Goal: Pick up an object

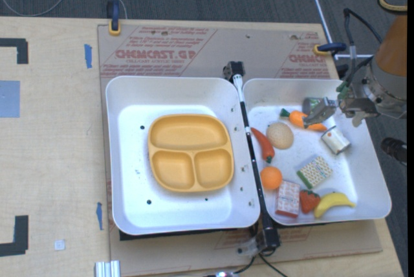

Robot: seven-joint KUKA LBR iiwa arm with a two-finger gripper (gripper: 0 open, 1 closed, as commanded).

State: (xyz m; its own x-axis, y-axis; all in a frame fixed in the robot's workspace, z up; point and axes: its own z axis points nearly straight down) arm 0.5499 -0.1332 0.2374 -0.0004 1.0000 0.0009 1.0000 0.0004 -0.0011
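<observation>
Camera view: gripper (321, 112) hovers low over the carrot (304, 120) in the right bin (378, 195), claw state unclear, nothing lifted yet.

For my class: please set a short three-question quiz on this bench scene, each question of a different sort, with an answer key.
1. True or false: the yellow divided tray lies in the right bin.
2. Multiple choice: which item lies nearest the front right corner of the right bin? A. red chili pepper B. banana C. beige egg-shaped item
3. Fill in: the gripper hangs over the ____ part of the right bin, close to the small carrot.

Key
1. False; it lies in the left bin.
2. B
3. back
</observation>
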